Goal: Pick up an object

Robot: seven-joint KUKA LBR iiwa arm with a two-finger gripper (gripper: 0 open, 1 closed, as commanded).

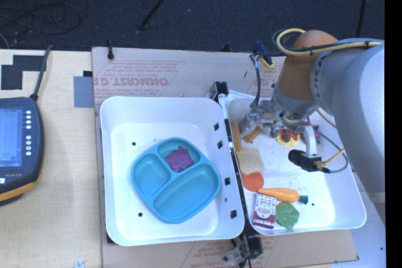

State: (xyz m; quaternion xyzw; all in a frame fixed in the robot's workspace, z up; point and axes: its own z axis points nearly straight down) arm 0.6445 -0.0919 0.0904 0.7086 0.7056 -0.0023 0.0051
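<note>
The gripper [276, 125] is seen at the right bin's [342, 213] upper part; its opening cannot be told. A carrot [280, 194] is laid lower in the frame, long axis left-right, stem end pointing right.

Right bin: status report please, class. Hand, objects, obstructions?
Hand low over right bin, upper end. Carrot, bread slice, green piece lying loose. Cable trailing beside the wrist.

Both bins [119, 135] look like smooth, glossy white plastic. The blue tray [188, 194] is matt plastic. Beneath lies matt brown cardboard [144, 75] on a pale wood-like bench [56, 210]. The arm [352, 91] has a smooth grey shell with a soft sheen.
</note>
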